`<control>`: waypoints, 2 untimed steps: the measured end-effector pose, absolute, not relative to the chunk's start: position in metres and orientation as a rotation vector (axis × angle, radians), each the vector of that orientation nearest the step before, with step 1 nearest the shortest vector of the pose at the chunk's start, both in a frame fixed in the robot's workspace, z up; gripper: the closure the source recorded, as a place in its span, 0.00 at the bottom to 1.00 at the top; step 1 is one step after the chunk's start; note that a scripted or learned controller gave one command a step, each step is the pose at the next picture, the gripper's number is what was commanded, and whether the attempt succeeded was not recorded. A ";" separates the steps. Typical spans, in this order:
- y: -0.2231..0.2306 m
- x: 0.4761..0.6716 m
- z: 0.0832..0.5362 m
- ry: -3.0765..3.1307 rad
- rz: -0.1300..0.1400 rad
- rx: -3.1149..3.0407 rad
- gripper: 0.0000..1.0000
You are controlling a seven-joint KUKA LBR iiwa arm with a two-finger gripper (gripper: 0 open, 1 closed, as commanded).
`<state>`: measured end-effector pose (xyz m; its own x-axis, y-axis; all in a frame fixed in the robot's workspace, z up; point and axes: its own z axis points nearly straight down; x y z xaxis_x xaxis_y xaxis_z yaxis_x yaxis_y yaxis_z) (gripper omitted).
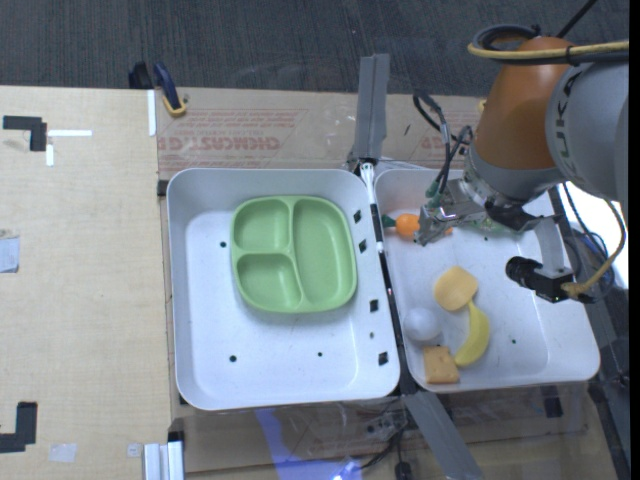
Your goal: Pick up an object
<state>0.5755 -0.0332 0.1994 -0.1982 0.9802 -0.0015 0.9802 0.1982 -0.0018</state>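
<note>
The gripper (432, 230) hangs low at the right bin's (520, 360) far left corner, just beside a small orange ball (407, 225); its grip state cannot be told.

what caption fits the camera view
Pincer by an orange ball in the right bin; green plate in the left.

Right bin (560, 363): orange ball (407, 225) at far left corner; yellow chip (455, 289), banana (474, 337), white ball (421, 322), tan cracker (440, 365) clustered near front left.
</note>
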 end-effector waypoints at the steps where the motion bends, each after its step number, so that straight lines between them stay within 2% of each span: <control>1: -0.054 0.601 0.214 -2.395 0.004 -2.035 1.00; 2: -0.054 0.601 0.214 -2.395 0.004 -2.034 0.00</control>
<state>0.6015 -0.0536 0.2136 -0.1618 0.9868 -0.0019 0.9868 0.1618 -0.0018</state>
